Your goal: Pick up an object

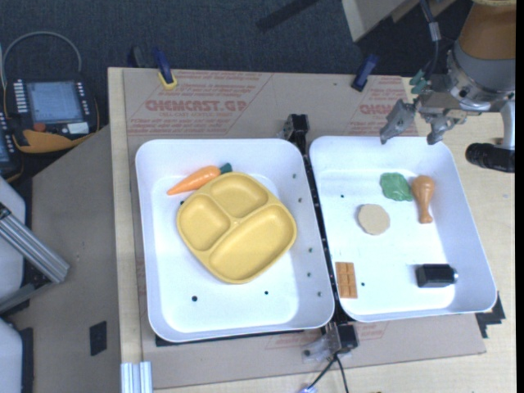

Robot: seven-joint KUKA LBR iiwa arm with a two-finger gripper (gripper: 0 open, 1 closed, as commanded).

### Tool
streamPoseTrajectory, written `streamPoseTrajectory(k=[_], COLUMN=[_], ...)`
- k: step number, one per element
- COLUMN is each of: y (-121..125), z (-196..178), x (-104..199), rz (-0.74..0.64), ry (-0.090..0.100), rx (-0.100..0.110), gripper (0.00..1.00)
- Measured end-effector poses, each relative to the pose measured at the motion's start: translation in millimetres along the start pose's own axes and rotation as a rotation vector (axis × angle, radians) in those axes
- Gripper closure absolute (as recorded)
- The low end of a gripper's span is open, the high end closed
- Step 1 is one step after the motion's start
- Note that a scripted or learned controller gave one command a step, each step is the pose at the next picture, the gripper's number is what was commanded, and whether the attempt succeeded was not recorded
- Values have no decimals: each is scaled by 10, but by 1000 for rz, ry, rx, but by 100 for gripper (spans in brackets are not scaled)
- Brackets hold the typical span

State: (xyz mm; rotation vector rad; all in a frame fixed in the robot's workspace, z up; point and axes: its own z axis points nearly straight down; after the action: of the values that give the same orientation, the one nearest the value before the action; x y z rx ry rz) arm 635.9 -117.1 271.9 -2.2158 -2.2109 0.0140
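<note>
Robot gripper (416, 127) hovers with fingers spread apart, holding nothing, above the right bin's (467, 295) far edge; below it lie a green toy (396, 187) and drumstick (423, 196)

Only lettering I can read from here is on the brown board (246, 97) under the two bins. Red print, far side, behind the left bin (155, 244): "CHEMCAST GP", with a slanted red line running beside it. The same red print repeats at the far side behind the right bin (471, 244); there I make out only "CHEMC" before it gets cut off. Handheld screen unit (53, 105) at far left shows a lit display, characters too small to read.
</note>
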Motion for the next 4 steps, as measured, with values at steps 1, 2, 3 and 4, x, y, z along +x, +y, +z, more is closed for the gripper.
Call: streamPoseTrajectory(k=[1, 2, 3, 4], y=[18, 43, -46, -101], z=[-79, 350, 923, 1523], x=[3, -56, -18, -75], rz=[-2, -2, -2, -2], ry=[-2, -1, 0, 0], rx=[-13, -11, -7, -7], gripper=[0, 0, 0, 0])
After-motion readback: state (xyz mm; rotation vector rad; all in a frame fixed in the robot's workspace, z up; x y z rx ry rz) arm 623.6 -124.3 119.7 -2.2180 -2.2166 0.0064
